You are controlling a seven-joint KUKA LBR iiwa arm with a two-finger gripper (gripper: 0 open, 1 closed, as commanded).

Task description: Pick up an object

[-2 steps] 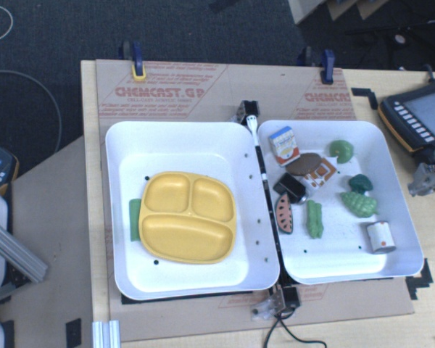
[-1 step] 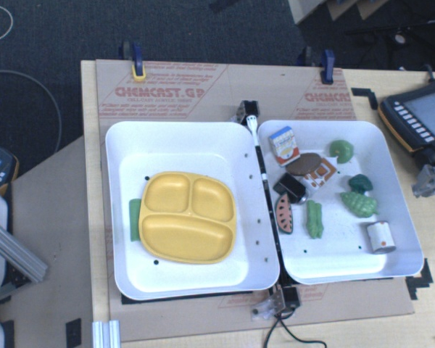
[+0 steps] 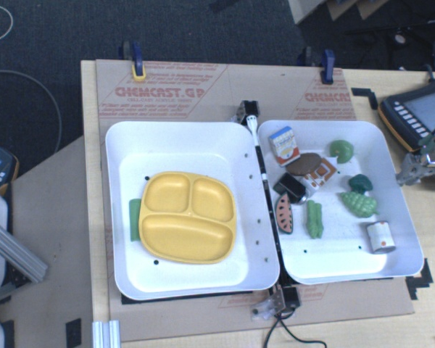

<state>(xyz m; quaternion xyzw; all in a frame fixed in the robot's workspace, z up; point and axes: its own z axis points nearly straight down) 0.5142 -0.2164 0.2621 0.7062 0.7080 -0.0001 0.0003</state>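
The loose things to pick from all lie in the right bin (image 3: 399, 216). A small blue and white carton (image 3: 283, 143) sits near its upper left corner, and just below it a brown and white piece (image 3: 312, 170) touches a black block (image 3: 291, 188). A watermelon slice (image 3: 283, 214) lies by the bin's left wall, with a green pickle (image 3: 315, 220) just beside it. Further right are a round pale green piece (image 3: 341, 149), a dark green broccoli (image 3: 359, 183), a light green bunch of grapes (image 3: 359, 204) just below it, and a silver can (image 3: 380, 237) near the lower right corner. The gripper (image 3: 419, 170) hangs at the bin's right rim, apart from all of them and holding nothing; whether it is spread or closed cannot be told. The left bin (image 3: 123, 194) holds a yellow divided plate (image 3: 188, 217) with a green strip (image 3: 135, 219) showing at its left edge.
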